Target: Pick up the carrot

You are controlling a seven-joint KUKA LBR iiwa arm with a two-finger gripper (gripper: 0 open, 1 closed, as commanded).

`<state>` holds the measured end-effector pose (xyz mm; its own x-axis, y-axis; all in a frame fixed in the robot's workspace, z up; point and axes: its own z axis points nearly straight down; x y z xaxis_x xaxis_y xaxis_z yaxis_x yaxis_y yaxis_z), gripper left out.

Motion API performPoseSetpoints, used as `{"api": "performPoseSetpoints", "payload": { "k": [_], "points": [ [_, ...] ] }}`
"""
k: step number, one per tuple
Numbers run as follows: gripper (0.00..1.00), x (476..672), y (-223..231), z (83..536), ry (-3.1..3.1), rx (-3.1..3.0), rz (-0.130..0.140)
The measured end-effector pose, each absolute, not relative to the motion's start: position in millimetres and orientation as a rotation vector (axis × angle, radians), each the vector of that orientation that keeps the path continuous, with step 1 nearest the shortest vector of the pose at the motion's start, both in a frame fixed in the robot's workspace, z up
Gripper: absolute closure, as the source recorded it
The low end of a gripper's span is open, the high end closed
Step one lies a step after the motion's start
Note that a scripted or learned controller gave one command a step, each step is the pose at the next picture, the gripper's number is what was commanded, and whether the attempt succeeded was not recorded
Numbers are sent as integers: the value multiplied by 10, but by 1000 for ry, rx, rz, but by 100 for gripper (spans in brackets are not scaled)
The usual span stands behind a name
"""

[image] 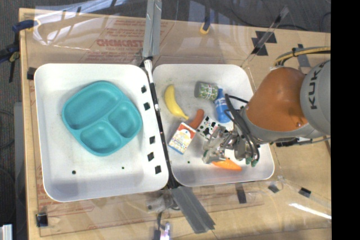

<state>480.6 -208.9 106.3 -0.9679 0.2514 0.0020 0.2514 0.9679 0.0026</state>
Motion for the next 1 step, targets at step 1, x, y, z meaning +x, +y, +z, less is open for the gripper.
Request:
{"api": "performPoseSetpoints", "payload": {
  "k": [1],
  "points": [
    [100,4782,-1401,1872,-3080,-611,0]
  ]
}}
